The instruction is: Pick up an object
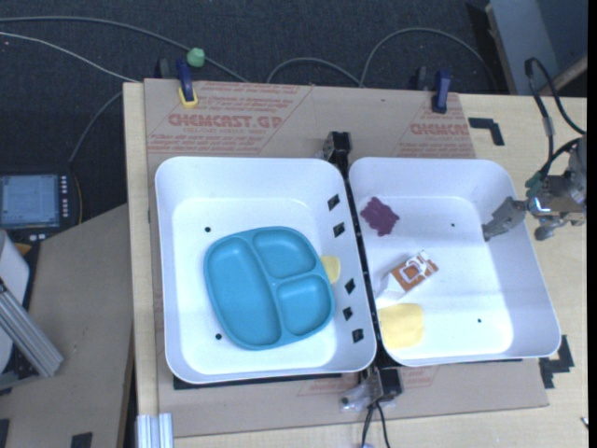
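In the right bin (522, 287) lie a purple lump (379, 215) near the back left, a brown and white packet (413, 271) in the middle, and a pale yellow piece (401, 325) at the front left. My gripper (520, 226) hangs over the bin's right rim, well to the right of all three. Its fingers are spread open with nothing between them; one grey finger (499, 218) points down and left into the bin.
The left bin (187, 203) holds a blue divided plate (269, 286), with a small yellow piece (330, 269) peeking out at its right edge. A black divider (353, 250) runs between the bins. Clamps and cables sit along the bench's back edge.
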